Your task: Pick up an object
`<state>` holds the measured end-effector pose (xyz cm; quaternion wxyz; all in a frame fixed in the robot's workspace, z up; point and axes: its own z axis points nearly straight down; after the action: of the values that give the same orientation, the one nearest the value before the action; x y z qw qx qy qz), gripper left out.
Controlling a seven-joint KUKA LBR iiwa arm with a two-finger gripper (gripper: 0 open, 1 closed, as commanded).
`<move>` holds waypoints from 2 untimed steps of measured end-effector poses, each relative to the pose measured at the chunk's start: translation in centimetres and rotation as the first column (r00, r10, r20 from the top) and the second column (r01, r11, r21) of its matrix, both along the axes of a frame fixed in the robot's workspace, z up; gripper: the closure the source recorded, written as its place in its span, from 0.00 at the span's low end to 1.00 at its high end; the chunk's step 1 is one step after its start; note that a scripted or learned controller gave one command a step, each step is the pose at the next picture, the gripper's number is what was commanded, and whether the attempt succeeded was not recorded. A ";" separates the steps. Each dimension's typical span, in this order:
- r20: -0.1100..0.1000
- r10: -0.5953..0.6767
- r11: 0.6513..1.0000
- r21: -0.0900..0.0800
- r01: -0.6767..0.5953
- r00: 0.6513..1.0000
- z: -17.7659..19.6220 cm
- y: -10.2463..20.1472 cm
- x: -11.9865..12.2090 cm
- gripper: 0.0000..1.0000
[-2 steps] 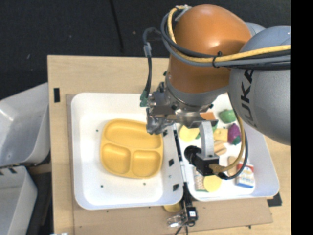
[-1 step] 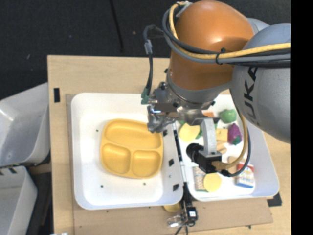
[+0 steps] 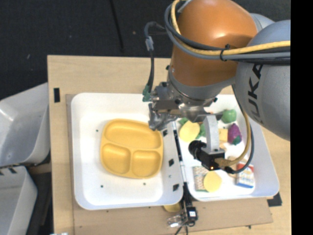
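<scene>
Claw (image 3: 157, 120): sits low at centre frame, over the rim between the two bins, above the upper right edge of the yellow divided plate (image 3: 131, 148). Open or closed: cannot tell, my wrist hides it. Nothing seen held.

Candidates: plate in left bin (image 3: 78, 146); in right bin (image 3: 271, 182), yellow disc (image 3: 189, 130) just beside me, green piece (image 3: 228, 115), purple piece (image 3: 234, 132), second yellow disc (image 3: 212, 181), small box (image 3: 245, 176).

Judgement: the plate is broad and shallow, a poor grip except at its lip. The near disc looks easier; centre over it, descend straight, avoid the rim.

Surroundings: pale wooden bench (image 3: 58, 72), dark floor at upper left.
</scene>
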<state>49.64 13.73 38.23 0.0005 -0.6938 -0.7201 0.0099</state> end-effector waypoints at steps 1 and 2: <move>0.007 -0.045 0.999 0.009 0.045 0.999 -6.1 -7.2 -0.7 1.00; 0.022 -0.034 0.999 0.014 0.033 0.999 3.2 -6.1 -0.5 1.00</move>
<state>49.14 7.66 41.47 -0.0027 -0.7059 -0.7083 -0.0029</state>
